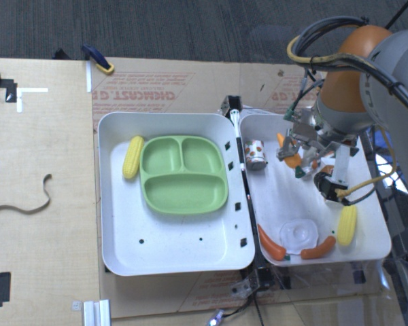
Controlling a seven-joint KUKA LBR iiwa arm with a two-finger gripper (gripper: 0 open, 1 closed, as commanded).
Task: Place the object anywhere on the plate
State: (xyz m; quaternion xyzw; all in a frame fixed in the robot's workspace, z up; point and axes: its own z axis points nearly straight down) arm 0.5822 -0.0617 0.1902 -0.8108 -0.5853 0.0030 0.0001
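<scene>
Bench: two white bins side by side | gripper [304, 156] over right bin [272, 202], apparently clamped on an orange object [294, 160] | green plate [184, 174] far left of jaws, in left bin | object must cross divider.

Smooth matt green plastic plate [184, 194], glossy white plastic bins [170, 253], printed brown cardboard beneath [143, 90]

Grey arm [394, 60] with an orange band [357, 70], looped black-and-yellow cables [326, 46], and possibly metallic wrist hardware.
</scene>
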